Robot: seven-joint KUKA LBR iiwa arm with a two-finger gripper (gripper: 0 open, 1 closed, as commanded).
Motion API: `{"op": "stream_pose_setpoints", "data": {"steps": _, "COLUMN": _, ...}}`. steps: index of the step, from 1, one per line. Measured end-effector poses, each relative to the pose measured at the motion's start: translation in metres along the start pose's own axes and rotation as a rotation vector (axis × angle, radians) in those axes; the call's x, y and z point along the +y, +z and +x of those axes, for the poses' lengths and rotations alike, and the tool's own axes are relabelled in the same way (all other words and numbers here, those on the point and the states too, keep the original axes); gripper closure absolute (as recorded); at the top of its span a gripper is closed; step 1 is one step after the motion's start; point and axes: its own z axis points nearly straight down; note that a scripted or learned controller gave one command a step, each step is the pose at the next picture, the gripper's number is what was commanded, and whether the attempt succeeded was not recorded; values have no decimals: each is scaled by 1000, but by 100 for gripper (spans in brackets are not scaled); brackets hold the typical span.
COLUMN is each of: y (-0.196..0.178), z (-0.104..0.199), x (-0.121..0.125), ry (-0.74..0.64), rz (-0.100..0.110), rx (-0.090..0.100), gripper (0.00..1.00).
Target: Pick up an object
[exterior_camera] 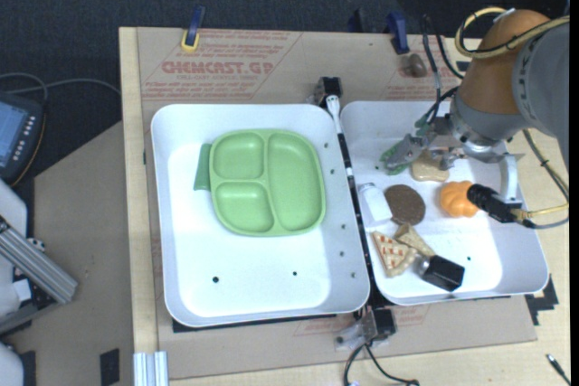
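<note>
My gripper (425, 146) reaches down into the back of the right bin (516, 271), under the grey wrist and orange band. Right beneath it lie a tan flat piece (431, 170) and a small green item (394, 161); I cannot tell whether it touches either. A brown oval piece (405, 203) sits in the middle of the bin. An orange toy (456, 199) lies to its right. Toward the front are a waffle-like wedge (394, 251) and a black block (441, 271).
The left bin (181, 267) holds a green divided plate (268, 181). A small white item (370, 195) lies by the right bin's left wall. A black cable fitting (493, 203) hangs off the arm beside the orange toy. Clamps sit at the bench's back edge.
</note>
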Motion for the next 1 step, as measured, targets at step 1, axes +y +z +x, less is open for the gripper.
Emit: {"op": "stream_pose_setpoints", "data": {"steps": 1, "y": -12, "z": 1, "x": 2, "ry": 1, "rz": -7, "rx": 1, "gripper": 100}}
